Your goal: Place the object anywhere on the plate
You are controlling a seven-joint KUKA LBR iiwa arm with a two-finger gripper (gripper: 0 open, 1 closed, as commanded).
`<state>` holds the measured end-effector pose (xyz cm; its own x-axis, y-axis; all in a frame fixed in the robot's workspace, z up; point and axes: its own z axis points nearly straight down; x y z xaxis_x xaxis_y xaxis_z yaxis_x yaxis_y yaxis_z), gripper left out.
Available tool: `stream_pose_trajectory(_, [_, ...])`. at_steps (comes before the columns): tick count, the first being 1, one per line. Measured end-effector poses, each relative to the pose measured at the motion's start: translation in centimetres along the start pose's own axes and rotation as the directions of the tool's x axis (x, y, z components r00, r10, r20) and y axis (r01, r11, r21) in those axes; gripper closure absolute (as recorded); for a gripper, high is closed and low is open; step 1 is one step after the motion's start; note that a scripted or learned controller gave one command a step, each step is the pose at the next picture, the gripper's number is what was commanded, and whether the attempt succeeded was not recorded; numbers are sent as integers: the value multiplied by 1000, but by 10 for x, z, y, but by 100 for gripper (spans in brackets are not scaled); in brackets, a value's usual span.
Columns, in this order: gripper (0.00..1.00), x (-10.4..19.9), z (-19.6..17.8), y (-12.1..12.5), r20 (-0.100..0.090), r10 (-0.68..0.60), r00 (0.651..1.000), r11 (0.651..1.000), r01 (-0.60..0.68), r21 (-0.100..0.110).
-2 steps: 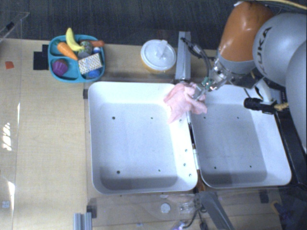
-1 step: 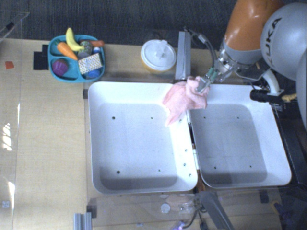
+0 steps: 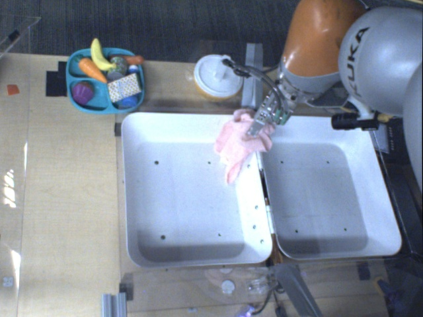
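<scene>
1. Camera view: the grey arm (image 3: pixel 377 65), with its orange band (image 3: pixel 320 28), reaches in from the right and angles down toward the back edge where the 2 white bins meet.
2. The tool (image 3: pixel 259 129) sits at the top of a pink cloth (image 3: pixel 239 147), and its fingers pinch a fold of that cloth, closed narrow around the fabric.
3. The pink cloth hangs from the tool and drapes over the back right corner of the left bin (image 3: pixel 192 190), with its lower end trailing down along that bin's right wall.
4. The right bin (image 3: pixel 330 197) lies just beside the left bin, and their rims touch down the middle.
5. On the wooden worktop (image 3: pixel 59 177), behind the left bin, a round white lidded container with a yellow base (image 3: pixel 215 76) stands near the cloth.
6. Farther left on the worktop is a blue divided plate (image 3: pixel 102 81) holding a banana (image 3: pixel 99 55), a carrot (image 3: pixel 91 69), a purple item (image 3: pixel 82 92) and a speckled block (image 3: pixel 125 88), well apart from the cloth.
</scene>
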<state>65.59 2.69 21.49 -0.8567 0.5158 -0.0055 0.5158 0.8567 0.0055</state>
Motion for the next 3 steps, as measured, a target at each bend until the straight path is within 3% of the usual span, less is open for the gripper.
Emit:
stream_pose_trajectory(1, [100, 33, -10, 32, 0, -388, 921, 921, 388, -2])
stream_pose_trajectory(2, [100, 68, 0, 66, -1, -512, 859, 859, 512, -2])
stream_pose_trajectory(3, [100, 106, -4, 100, -2, -516, 857, 857, 516, -2])
